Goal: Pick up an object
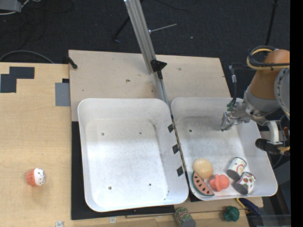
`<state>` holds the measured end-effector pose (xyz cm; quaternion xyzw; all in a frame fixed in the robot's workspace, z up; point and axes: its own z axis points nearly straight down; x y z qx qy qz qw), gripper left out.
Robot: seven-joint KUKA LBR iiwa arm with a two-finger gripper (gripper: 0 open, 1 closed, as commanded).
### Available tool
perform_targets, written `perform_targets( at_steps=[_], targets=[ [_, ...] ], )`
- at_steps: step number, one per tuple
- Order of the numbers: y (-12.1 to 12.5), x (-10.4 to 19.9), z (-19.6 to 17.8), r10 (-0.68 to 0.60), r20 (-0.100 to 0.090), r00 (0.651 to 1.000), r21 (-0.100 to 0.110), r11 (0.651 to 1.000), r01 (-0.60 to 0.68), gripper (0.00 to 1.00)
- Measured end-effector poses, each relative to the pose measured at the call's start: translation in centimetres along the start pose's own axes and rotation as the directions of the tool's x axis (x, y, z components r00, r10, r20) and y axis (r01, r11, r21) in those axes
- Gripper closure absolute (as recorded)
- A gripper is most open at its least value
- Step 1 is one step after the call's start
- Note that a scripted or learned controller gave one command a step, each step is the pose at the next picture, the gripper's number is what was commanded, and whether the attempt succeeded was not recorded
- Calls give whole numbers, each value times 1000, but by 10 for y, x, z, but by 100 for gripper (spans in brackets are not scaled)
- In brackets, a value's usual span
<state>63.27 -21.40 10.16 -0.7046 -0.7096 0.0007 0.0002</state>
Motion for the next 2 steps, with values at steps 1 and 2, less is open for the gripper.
perform_targets(
  at_steps=[1, 2],
  targets=[
    [-3, 9, -56, 5, 0, 1000, -4, 1000, -5, 100],
    [-2, 9, -120, 5, 1, 1000, -6, 1000, -5, 100]
  ],
)
